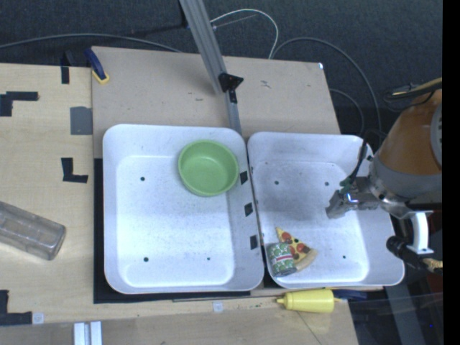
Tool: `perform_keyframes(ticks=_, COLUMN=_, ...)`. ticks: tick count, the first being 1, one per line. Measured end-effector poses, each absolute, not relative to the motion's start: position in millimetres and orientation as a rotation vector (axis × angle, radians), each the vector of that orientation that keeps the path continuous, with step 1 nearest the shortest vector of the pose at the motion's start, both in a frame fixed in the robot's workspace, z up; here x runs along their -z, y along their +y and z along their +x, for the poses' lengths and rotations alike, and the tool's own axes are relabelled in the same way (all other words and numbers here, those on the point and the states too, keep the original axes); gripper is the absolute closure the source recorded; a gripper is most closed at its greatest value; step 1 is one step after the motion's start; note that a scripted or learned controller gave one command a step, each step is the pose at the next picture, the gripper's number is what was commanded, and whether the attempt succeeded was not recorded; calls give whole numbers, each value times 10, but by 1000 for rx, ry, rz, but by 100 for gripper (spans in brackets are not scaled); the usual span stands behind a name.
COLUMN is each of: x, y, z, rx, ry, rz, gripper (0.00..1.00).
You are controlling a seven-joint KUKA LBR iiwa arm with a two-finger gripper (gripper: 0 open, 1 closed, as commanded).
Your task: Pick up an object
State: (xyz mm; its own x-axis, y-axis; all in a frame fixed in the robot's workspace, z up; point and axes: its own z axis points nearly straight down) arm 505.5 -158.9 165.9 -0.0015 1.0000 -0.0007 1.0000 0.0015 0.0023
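A green bowl (208,167) sits upright in the left bin (126,214), near its far right corner. A small pizza-slice toy (290,253) with red and green print lies in the right bin (302,157), by its near left corner. My gripper (338,205) hangs over the right side of the right bin, up and to the right of the pizza toy and apart from it. The grey arm with its orange band (413,146) comes in from the right.
A yellow bottle (310,301) lies on the bench just in front of the right bin. A clear plastic cup (29,231) lies on its side at the far left. A metal pole (205,38) slants down to the bins' far edge. Cables trail behind.
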Motion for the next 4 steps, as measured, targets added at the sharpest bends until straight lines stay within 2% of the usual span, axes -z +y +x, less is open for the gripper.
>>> perform_keyframes(ticks=1, x=-2289, y=-1570, z=5083, rx=-4, ry=2220, rz=2215, gripper=100)
perform_keyframes(ticks=2, x=-2255, y=-1569, z=5083, rx=2, ry=2223, rz=2221, gripper=100)
perform_keyframes(ticks=4, x=-2109, y=-496, z=5236, rx=2, ry=2231, rz=2216, gripper=100)
